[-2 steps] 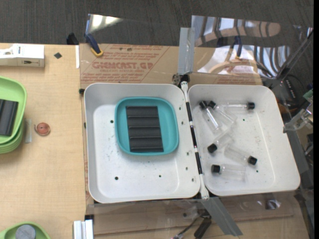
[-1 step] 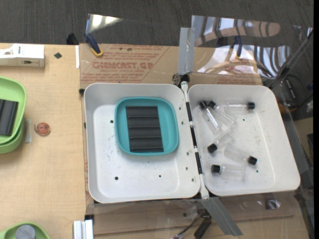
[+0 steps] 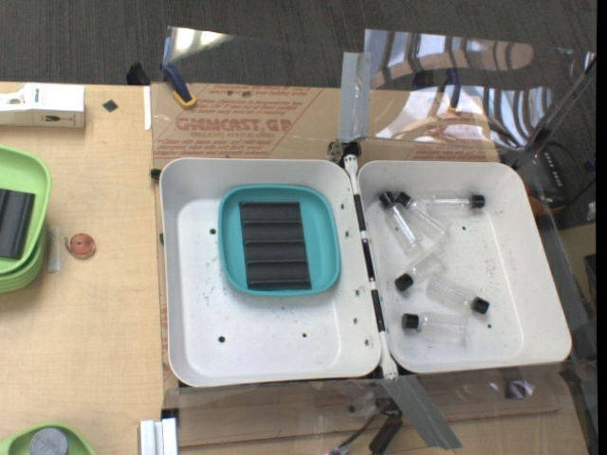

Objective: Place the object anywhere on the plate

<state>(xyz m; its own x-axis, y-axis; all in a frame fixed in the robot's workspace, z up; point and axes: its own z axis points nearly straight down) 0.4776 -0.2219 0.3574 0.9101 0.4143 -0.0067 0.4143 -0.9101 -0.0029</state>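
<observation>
A teal square plate (image 3: 231, 240) with a dark ribbed insert (image 3: 276, 245) lies in the left white bin (image 3: 190, 330), toward its upper middle. In the right white bin (image 3: 531, 339) lie several clear plastic tubes with black caps: one near the top left (image 3: 399, 214), one along the top (image 3: 453, 201), one in the middle (image 3: 417, 271), one at the lower right (image 3: 457, 298) and one at the bottom (image 3: 434, 322). All the tubes rest on the bin floor.
Brown cardboard (image 3: 237, 117) stands behind the bins. A green tray (image 3: 28, 173) and a small orange disc (image 3: 82, 245) sit on the wooden bench at the left. Clear plastic sheeting (image 3: 455, 74) rises behind the right bin.
</observation>
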